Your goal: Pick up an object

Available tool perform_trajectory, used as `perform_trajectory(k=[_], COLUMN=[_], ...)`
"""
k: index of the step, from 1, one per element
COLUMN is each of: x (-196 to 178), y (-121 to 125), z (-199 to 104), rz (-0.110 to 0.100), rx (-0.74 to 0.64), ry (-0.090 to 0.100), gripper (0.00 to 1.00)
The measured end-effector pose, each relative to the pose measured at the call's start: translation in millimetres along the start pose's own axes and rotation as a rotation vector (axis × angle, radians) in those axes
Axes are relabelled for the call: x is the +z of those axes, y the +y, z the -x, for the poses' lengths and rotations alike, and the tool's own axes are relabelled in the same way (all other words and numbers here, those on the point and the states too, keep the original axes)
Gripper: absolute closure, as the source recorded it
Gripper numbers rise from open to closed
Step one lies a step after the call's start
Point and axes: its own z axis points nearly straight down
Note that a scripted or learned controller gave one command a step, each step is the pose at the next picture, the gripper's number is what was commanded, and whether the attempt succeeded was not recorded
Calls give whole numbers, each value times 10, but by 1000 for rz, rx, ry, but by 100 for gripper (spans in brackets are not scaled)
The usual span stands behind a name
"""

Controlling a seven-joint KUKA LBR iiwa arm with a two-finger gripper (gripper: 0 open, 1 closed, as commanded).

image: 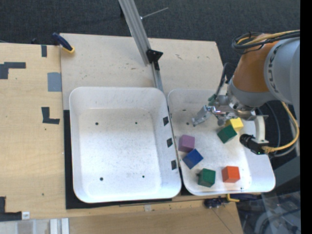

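A purple cube (186, 143) is seen mid-bin, blue cube (193, 158) touching; the hand's (199, 119) spread cannot be told.

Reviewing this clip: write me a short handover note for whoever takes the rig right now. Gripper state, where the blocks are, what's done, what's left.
Gripper: low over the upper part of the right bin, nothing visible between its fingers; open or shut can't be told.
Blocks, all in the right bin: yellow block and green block together beside the wrist; purple block touching the blue block near the left wall; dark green block and orange block near the front rim.
Done: no pick yet.
Left: grasp any one block and lift it.
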Motion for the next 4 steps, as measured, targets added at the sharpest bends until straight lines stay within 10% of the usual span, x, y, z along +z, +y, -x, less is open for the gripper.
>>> perform_trajectory(k=[1, 2, 4], x=[439, 314, -827], y=[8, 16, 28], z=[-1, -11, -37], rz=[0, 3, 11], rx=[0, -2, 0], ry=[0, 1, -1], gripper=[0, 100, 100])
